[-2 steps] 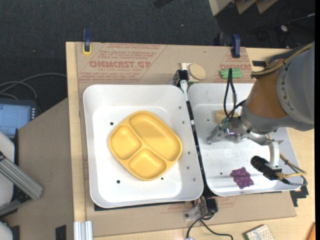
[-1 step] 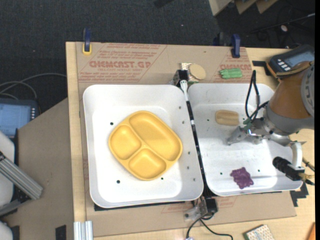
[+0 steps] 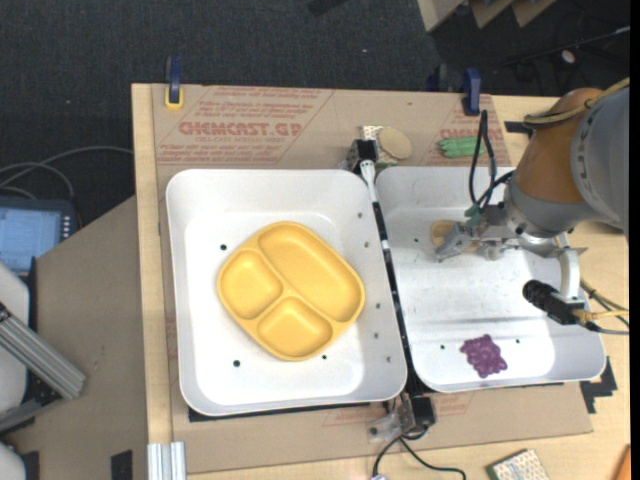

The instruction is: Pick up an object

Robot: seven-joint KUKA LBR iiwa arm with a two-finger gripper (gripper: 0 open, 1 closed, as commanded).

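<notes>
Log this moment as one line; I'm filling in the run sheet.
arm: over right bin | gripper: low, beside tan object | purple grapes: near front, untouched | yellow tray: left bin | lifted: nothing

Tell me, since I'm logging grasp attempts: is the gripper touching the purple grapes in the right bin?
Apart. The camera view shows the gripper near the right bin's far end, with bare white floor between it and the purple grapes at the near edge.
</notes>
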